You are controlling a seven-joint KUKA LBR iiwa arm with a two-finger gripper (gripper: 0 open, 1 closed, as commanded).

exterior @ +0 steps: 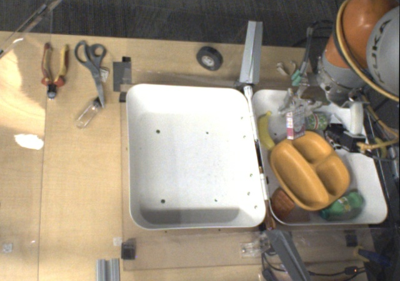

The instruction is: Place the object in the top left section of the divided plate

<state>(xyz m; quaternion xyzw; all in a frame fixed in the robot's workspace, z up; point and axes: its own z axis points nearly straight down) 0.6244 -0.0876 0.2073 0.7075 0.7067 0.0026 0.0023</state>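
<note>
A: A grey arm (365,42) with an orange band reaches in from the right, above the far end of the right bin (375,208) on the tabletop (62,198).

B: And the pincer (299,95)?

A: It hangs low over the far left corner of that bin, among a jumble of small items. Whether it is released or clenched cannot be told; the clutter blurs it.

B: Where is the divided plate (309,170)?

A: In the right bin, tilted, orange-yellow, with rounded sections. It leans across the middle of the bin, covering much of the floor there.

B: What lies around it?

A: A yellow banana (265,131) rests along the bin's left wall, just beside the plate. A brown round thing (284,200) peeks out under the plate's near left edge, and a green item (344,206) sits at the near right, touching the plate's rim. Which of these is the object to place cannot be told.

B: And the left bin (190,155)?

A: White, shallow, set just beside the right one.

B: Anything beyond the bins?

A: Scissors (94,67) and red-handled pliers (53,67) lie at the far left of the tabletop, with a roll of black tape (209,58) near the far edge.
</note>
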